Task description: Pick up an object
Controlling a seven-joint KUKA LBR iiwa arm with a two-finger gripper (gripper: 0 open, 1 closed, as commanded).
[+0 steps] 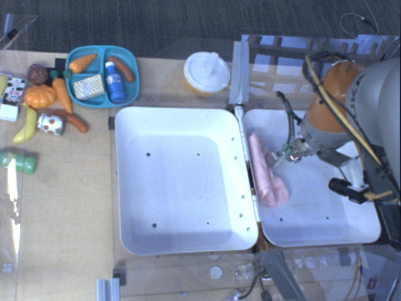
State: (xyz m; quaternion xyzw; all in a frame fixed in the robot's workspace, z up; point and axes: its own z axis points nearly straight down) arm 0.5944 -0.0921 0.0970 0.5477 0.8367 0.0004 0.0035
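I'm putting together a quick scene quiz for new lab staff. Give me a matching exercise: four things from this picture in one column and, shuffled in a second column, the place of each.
Things:
1. pink object
2. blue bottle
3. yellow banana
4. white lidded cup

Places:
A. on the bench behind the two bins, near where they meet
B. in the teal divided plate
C. in the right bin, along its left wall
D. on the bench at the far left, below the small pumpkin

Pairs: 1-C, 2-B, 3-D, 4-A
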